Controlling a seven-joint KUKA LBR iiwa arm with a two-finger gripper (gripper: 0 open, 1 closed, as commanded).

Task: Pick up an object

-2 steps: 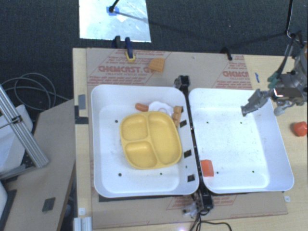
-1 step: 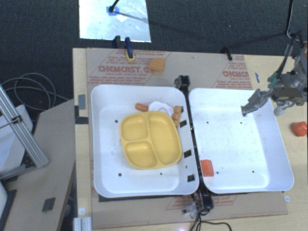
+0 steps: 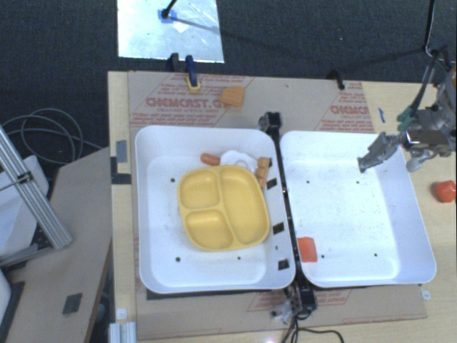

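The left bin (image 3: 153,263) holds a yellow divided plate (image 3: 223,207). Behind the plate lie a small orange sausage shape (image 3: 211,159), a white piece (image 3: 239,158) and a tan cork-like piece (image 3: 263,170). In the right bin (image 3: 357,263) a red-orange block (image 3: 306,249) rests near the front left corner. My gripper (image 3: 389,163) hangs over the right bin's back right part, open, with nothing between its fingers. It is far from the block and from everything in the left bin.
On the bench behind the left bin sits a tan block (image 3: 232,96), with a yellow clamp (image 3: 192,76) to its left. A red object (image 3: 444,190) lies on the bench right of the right bin. A black divider (image 3: 282,191) runs between the bins.
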